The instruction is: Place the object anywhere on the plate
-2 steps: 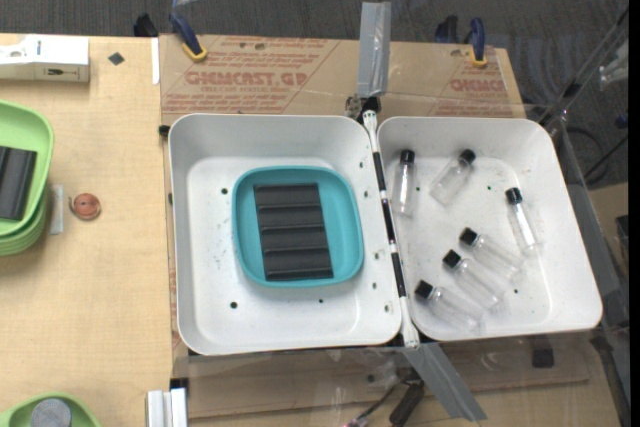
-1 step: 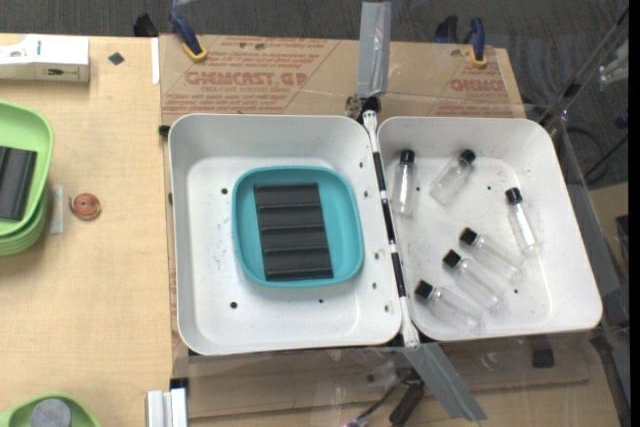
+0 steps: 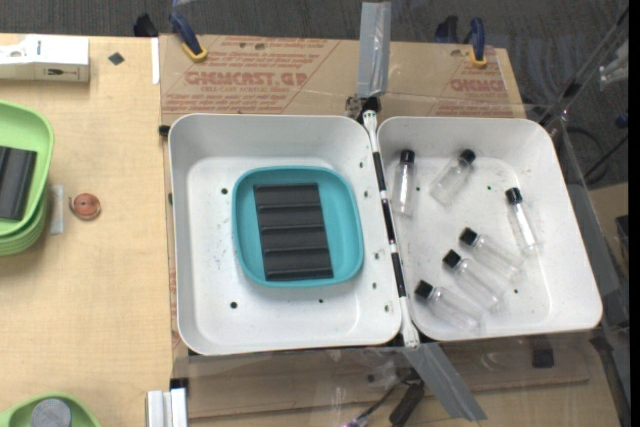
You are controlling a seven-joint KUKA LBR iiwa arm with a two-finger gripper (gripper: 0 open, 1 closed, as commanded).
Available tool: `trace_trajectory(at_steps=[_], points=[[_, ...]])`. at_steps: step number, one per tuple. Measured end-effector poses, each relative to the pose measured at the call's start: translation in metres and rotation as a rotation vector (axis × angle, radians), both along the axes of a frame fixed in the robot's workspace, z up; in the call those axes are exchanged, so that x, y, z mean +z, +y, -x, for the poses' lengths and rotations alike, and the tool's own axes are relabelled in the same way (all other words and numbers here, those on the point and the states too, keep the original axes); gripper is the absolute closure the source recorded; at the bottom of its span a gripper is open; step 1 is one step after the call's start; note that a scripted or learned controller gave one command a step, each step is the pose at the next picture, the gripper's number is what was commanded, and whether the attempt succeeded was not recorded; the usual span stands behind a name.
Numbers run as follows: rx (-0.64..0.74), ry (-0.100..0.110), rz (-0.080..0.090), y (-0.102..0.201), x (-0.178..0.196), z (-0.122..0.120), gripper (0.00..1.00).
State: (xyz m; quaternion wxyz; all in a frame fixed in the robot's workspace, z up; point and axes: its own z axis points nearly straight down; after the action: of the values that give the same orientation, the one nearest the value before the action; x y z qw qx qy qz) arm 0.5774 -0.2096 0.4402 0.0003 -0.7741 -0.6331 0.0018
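Observation:
A teal plate [image 3: 346, 225] with a black ribbed insert [image 3: 292, 230] sits in the middle of the left white bin [image 3: 200, 215]. The right white bin [image 3: 560, 215] holds several clear vials with black caps, lying loose: one near the divider [image 3: 404, 177], one at the upper middle [image 3: 455, 173], one at the right [image 3: 520, 217], and others in the lower part [image 3: 488, 252], [image 3: 470, 277], [image 3: 445, 305].
A green tray [image 3: 30, 130] holding a dark object lies at the left edge of the wooden bench. A small copper disc [image 3: 86, 206] lies beside it. A white box [image 3: 44, 59] rests at the back left. Cardboard [image 3: 260, 75] with clamps lies behind the bins.

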Motion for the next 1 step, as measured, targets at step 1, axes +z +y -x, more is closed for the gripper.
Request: trace_trajectory(at_steps=[1], points=[[0.000, 0.000, 0.000, 0.0000, 0.0000, 0.0000, 0.00]])
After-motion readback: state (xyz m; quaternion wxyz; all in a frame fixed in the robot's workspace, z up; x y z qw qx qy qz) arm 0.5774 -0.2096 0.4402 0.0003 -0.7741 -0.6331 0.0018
